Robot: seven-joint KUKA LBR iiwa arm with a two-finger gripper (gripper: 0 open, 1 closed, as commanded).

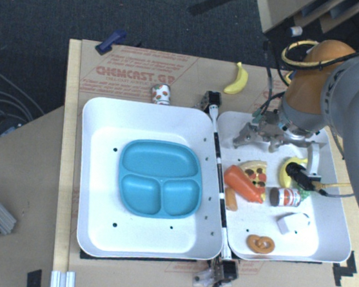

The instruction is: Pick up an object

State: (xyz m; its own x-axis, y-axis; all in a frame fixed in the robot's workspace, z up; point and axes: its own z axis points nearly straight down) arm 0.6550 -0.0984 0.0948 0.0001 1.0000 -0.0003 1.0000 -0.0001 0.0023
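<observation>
Two shallow white bins are seen side by side on the bench. The left bin (93, 161) is occupied by a blue divided tray (160, 177), set near its centre.

The right bin (330, 239) holds the loose objects. A carrot (244, 185) lies at about nine o'clock of that bin, touching a pizza slice (255, 172) at its one o'clock side. A small bottle with a red cap (286, 198) lies on its side just beside the carrot, toward three o'clock. A yellow piece (288, 172), partly covered by a black fitting, is noted just above the bottle. A white block (292, 222) is found toward five o'clock of the bottle, and a pretzel (260, 244) sits at six o'clock of the bin, near the front wall.

The gripper (264, 136) is positioned over the twelve o'clock end of the right bin, under the orange band (309, 77) of the arm. Nothing is seen between its fingers; whether the jaws are released or clenched cannot be told.

Outside the bins, a banana (236, 81) and a small patterned object (161, 94) are recorded on the board at twelve o'clock.
</observation>
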